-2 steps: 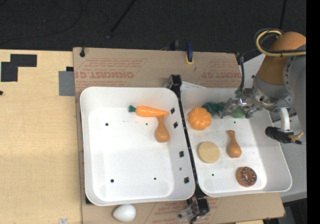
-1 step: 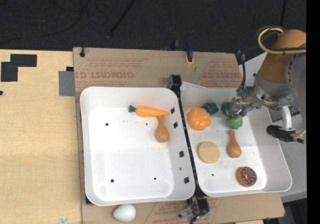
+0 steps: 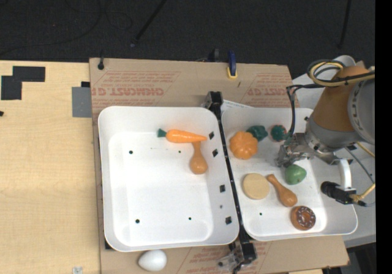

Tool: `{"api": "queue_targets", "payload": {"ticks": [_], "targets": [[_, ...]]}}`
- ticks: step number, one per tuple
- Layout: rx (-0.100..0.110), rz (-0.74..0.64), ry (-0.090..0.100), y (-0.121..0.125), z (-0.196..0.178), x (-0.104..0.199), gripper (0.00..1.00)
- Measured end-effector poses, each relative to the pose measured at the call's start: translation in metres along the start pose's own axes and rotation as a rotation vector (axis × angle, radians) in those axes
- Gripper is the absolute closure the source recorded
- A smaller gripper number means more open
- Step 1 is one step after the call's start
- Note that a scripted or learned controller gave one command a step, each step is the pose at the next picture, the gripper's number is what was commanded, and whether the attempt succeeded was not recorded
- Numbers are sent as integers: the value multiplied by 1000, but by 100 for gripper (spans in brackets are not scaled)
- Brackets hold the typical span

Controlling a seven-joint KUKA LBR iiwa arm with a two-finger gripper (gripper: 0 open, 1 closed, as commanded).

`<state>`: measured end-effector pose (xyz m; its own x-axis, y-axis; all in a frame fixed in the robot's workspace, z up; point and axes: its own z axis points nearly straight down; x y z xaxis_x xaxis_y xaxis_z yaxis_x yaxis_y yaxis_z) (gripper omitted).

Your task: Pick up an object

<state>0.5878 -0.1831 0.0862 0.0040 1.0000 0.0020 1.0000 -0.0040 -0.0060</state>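
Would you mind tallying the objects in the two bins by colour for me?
Orange: 2, the carrot and the pumpkin.
Tan or brown: 3, the gourd, the drumstick and the doughnut.
Cream: 1, the round disc.
Green: 3, two dark pieces and a brighter one beside the gripper.
Total: 9.

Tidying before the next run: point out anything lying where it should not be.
One thing stands out: a white egg-shaped object lies outside both bins, on the brown cardboard sheet just below the left white bin's lower edge. The other toy foods, such as the orange carrot, sit inside the bins.
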Motion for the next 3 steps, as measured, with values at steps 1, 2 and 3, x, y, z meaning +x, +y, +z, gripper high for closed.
{"api": "queue_targets", "payload": {"ticks": [1,2,3], "targets": [[-5,-9,1,-22,-53,65,100],[-14,-13,0,53,-105,141,100],[2,-2,-2,-14,-101,117,100]]}}
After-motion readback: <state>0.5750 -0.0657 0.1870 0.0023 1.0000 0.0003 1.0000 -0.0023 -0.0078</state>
